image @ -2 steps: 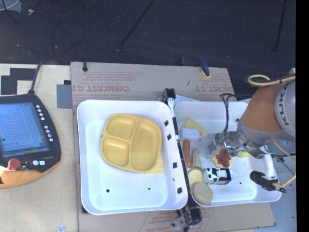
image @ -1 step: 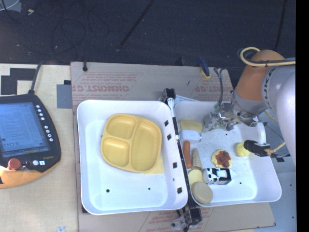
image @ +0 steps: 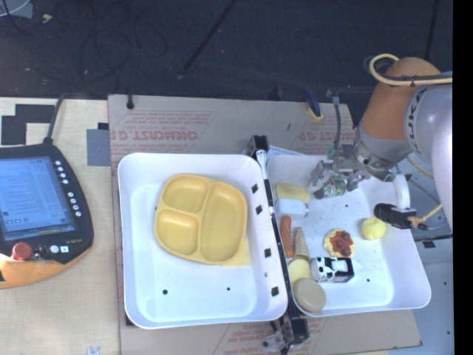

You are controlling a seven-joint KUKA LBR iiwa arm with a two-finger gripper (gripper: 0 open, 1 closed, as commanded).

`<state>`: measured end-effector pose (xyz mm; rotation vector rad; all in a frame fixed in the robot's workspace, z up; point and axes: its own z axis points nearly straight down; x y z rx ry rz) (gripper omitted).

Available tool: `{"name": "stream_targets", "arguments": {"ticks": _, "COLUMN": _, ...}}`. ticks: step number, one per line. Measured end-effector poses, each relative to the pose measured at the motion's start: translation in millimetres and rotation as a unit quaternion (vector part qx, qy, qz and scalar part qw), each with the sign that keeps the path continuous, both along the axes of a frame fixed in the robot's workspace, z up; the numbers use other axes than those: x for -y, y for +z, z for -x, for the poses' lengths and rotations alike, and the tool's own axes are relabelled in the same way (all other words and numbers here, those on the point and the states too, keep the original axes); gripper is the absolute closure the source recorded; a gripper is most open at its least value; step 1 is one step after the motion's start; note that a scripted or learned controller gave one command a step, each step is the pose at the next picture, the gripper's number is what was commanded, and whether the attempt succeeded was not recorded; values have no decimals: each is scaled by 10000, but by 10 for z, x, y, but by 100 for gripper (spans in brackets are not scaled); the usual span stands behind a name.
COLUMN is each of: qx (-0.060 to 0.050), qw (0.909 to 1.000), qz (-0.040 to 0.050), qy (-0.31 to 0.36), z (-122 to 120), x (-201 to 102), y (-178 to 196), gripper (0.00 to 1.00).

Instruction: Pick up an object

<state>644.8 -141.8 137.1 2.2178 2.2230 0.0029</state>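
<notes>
My gripper (image: pixel 332 182) hangs low over the far part of the right bin (image: pixel 403 287), just right of a pale yellow block (image: pixel 292 192). Along the bin's left side lie an orange stick (image: pixel 285 230), a cone-shaped toy (image: pixel 299 241), a pale yellow ball (image: pixel 298 270) and a tan disc (image: pixel 311 296). Nearer the middle are a round pizza toy (image: pixel 339 242) and a black-and-white piece (image: pixel 334 269). A yellow lemon-like toy (image: pixel 373 228) rests to the right. The gripper's own body hides what is under it.
The left bin (image: pixel 140 272) holds a yellow divided plate (image: pixel 201 217). A black divider (image: pixel 270 228) separates the bins. A tablet-style controller (image: pixel 37 198) lies on the bench at the far left. A black fitting with a white bracket (image: pixel 395 211) juts from the arm near the lemon toy.
</notes>
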Motion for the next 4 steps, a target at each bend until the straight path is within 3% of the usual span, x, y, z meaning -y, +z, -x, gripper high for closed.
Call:
{"name": "stream_targets", "arguments": {"ticks": 2, "qx": -52, "qw": 10000, "qz": 2, "qy": -13, "z": 27, "x": -126, "y": -357, "gripper": 0}}
{"name": "stream_targets", "arguments": {"ticks": 3, "qx": -27, "qw": 10000, "qz": 12, "qy": -8, "z": 8, "x": -563, "y": -470, "gripper": 0}}
{"name": "stream_targets", "arguments": {"ticks": 4, "qx": -19, "qw": 10000, "qz": -5, "qy": -25, "z": 6, "x": 55, "y": -471, "gripper": 0}}
